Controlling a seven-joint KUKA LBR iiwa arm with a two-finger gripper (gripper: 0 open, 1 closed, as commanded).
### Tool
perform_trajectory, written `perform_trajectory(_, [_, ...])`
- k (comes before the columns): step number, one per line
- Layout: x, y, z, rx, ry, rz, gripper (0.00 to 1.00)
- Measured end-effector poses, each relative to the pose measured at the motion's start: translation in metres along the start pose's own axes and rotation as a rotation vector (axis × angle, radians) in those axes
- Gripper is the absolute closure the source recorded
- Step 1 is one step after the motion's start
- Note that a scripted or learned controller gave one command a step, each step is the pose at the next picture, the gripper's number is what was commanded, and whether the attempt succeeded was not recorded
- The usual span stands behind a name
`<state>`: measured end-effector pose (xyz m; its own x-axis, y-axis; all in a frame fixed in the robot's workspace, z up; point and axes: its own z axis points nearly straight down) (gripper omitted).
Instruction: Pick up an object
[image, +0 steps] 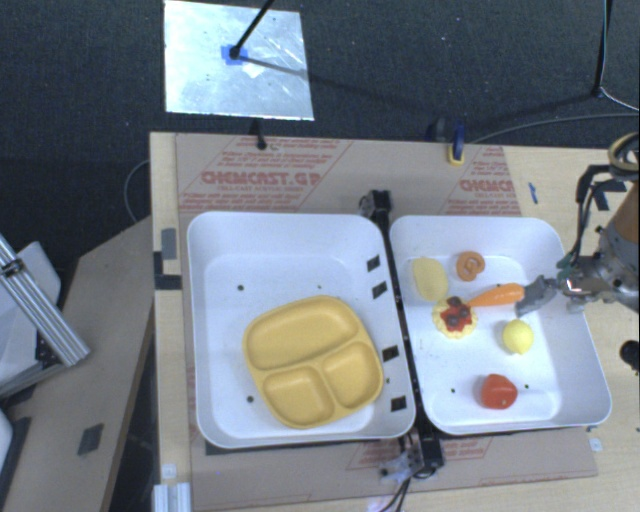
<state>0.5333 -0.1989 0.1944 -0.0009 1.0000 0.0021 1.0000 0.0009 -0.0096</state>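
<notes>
Lower frame, right bin (596, 392):
- Red fruit (498, 391), sitting alone near the bin's lower edge, well apart from the gripper

Lower left, left bin (198, 330):
- Yellow tray (315, 360), three compartments, lying flat and taking up most of the floor

Mid frame, right bin:
- Lemon (517, 337), lying just below the gripper, apart from it
- Tart (455, 318), yellow with a red centre, sitting beside the divider and just below the carrot's thick end
- Carrot (497, 295), lying flat on the bin floor, its right-hand tip pointing at the gripper
- Gripper (534, 297), reaching in from the right edge low over the bin, its tip touching or nearly touching the carrot's tip; whether it is spread or pressed together is not showing clearly enough to tell

Upper part of the right bin:
- Pale slice (430, 278), lying by the divider
- Brown round (470, 265), lying just right of the slice

Top of frame:
- Foil sheet (238, 62), lying on the dark floor beyond the bench

Progress, as a judgement: the approach is looking nearly done and the carrot is looking like the target; every object is resting in the bin, so nothing is being held, and the grasp and the lift are both remaining to be done
</notes>
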Motion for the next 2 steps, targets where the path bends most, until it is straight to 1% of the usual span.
perform_trajectory(1, [0.000,0.003,-0.006,-0.010,-0.002,-0.003,0.00])
perform_trajectory(2, [0.003,0.000,0.037,-0.008,-0.002,-0.001,0.00])
